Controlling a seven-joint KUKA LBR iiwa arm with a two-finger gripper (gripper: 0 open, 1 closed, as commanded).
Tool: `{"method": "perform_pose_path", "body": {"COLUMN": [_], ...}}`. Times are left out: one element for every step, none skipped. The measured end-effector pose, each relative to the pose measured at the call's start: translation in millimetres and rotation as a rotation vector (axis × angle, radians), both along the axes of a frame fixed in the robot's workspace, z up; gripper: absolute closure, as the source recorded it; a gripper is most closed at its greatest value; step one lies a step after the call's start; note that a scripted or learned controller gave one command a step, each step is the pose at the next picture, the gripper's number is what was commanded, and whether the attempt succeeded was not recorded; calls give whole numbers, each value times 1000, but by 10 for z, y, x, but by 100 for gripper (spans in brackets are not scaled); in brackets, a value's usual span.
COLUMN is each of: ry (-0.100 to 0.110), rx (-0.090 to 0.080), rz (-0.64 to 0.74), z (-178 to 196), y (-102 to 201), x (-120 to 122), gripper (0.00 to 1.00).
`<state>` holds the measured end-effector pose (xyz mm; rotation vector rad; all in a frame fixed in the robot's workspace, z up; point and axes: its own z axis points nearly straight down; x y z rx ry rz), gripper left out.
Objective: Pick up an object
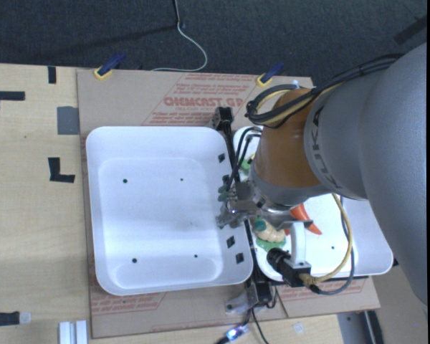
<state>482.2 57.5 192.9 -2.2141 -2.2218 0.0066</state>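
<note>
One camera sits high above the table (29, 192) and looks down at a slant. It takes in the whole left bin (158, 206) and a bit of the right bin (358, 242). The arm (344, 142) comes in from the right and looks very big (it is much closer to the camera). Dark floor (93, 13) runs along the top.

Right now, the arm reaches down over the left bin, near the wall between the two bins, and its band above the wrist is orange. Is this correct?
Not quite. The camera view shows the arm reaching down over the right bin, not the left bin. It is near the wall between the two bins, and its band above the wrist is orange.
</note>
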Motion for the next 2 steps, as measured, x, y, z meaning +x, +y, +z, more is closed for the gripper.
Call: {"method": "perform_pose_path", "body": {"ry": [-23, 10], "rx": [8, -6], "rz": [11, 4], "z": [1836, 417], "y": [1079, 1634], "x": [202, -31], "gripper": [100, 100]}}
